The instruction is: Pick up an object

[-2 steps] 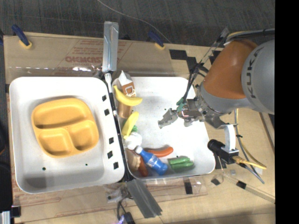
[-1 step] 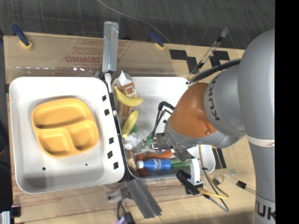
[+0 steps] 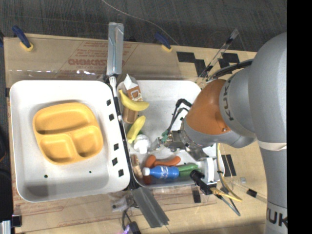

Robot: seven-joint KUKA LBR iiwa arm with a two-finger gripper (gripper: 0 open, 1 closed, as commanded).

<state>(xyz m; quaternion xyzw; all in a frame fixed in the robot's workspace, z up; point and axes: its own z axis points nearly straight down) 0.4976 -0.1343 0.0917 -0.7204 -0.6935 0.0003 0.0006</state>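
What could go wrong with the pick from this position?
The objects crowd the right bin's left and near edges: a blue bottle lies against a red sausage-shaped piece, so a grasp could catch two things or slip off. The bananas sit tight against the divider wall, leaving little finger room. The arm hides the pincer area.

Even, bright overhead light, soft glare on the white bins (image 3: pixel 19 145), faint shadows, mild overall softness.

Bench (image 3: pixel 58 52) bears left bin (image 3: pixel 19 145), right bin (image 3: pixel 165 89), side by side
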